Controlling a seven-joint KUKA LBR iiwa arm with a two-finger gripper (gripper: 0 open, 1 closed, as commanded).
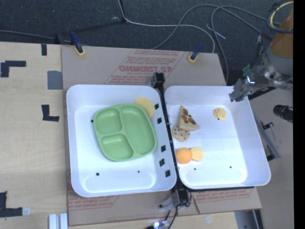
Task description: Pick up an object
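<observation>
The right bin (248, 142) holds a pizza slice toy (187, 119), a brown cookie (180, 134), an orange ball (184, 155), a pale yellow piece (196, 154) and a small yellow piece (219, 113). A green divided plate (125, 131) lies in the left bin (81, 142), with a yellow round piece (145, 106) at its upper right corner. My gripper (239, 90) hovers at the right bin's upper right corner, away from every object, with nothing seen in it.
Black clips (162, 142) run along the seam between the bins. Cables (190, 18) trail across the dark floor behind the bench. Blue and yellow clamps (76, 46) hold the cardboard sheet at the back.
</observation>
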